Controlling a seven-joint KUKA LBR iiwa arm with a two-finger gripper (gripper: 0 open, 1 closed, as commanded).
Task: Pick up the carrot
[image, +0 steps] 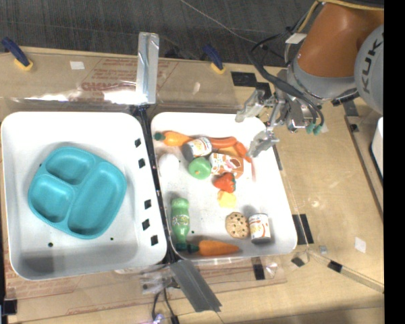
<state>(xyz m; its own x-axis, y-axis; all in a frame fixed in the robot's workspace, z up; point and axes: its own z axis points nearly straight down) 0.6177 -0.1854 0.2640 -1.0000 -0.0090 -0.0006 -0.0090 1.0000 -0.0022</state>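
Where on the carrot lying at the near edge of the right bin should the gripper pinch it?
Probably across the thick middle of the carrot, coming straight down. It lies flat along the bin's near wall, so fingers should close across its width, one beside the wall, clear of the green bottle and cookie.

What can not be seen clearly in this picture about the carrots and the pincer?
- Pincer, camera view: too small and cluttered to tell whether it is open or shut.
- Upper carrot: its right end is hidden behind a small can.
- Lower carrot: its left end is blurred against the green bottle; touching or apart cannot be told.
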